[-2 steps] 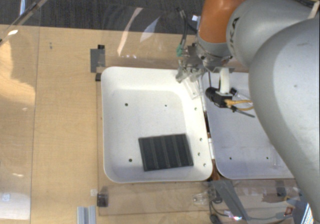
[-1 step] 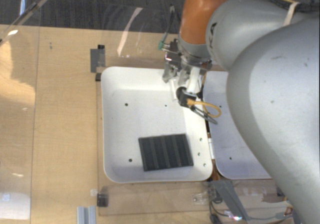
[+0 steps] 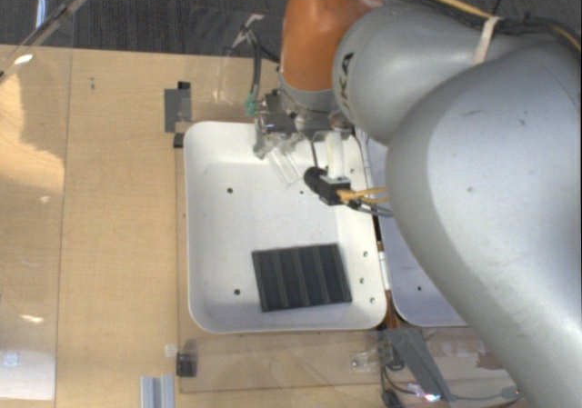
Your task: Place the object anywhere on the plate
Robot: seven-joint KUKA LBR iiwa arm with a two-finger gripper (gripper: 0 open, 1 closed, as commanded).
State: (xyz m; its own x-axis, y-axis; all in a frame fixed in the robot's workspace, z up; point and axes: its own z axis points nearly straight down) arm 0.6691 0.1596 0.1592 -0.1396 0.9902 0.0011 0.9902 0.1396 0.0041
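Lying by the left bin's [image 3: 209, 243] near edge, toward its right corner: dark ribbed plate [image 3: 301, 277]. At the far edge hangs the gripper [image 3: 275, 147]; whether it is spread or pinching the object cannot be told. Advice: travel nearward and centre over the plate before release.

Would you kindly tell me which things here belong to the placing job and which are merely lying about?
Job: gripper, over the left bin; dark ribbed slab lying in that bin, perhaps the plate.
Lying about: right bin; dark bracket on the bench beside the left bin's corner.
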